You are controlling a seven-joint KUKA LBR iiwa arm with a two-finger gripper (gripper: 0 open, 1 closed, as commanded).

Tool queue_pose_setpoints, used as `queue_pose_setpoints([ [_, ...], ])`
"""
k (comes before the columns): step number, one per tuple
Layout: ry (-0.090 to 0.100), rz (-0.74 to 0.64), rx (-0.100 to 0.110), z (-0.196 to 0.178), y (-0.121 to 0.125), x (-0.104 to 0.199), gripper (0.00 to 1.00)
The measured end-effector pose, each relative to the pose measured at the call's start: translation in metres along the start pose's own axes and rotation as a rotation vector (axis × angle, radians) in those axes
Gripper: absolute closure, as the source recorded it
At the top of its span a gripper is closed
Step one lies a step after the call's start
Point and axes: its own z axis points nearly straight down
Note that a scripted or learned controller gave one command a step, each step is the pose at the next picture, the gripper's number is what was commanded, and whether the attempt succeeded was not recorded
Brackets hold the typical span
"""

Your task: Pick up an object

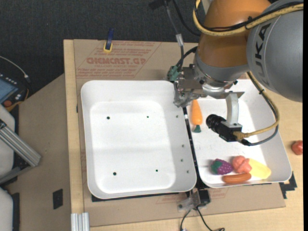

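Observation:
An orange toy carrot (pixel 196 112) with a green top lies near the left wall of the right bin (pixel 269 129). My gripper (pixel 188 97) hangs directly over the carrot's upper end, under the wrist's bulky orange band, and its tip is hidden behind the wrist hardware. Whether it touches the carrot I cannot tell. At the right bin's front edge lie purple toy grapes (pixel 221 167), a pink fruit (pixel 241 164), a yellow piece (pixel 260 170) and a red sausage (pixel 236 178).
The left bin (pixel 96 100) sits beside the right one, sharing a central divider. A black cylinder (pixel 221 125) on a bracket hangs from the wrist over the right bin. A small orange object (pixel 298 147) rests on the bench beyond the right bin.

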Motion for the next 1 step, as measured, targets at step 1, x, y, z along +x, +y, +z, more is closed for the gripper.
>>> queue_pose_setpoints([
  [1,0.001,-0.002,0.0,-0.039,-0.0269,0.0344,1.0],
])
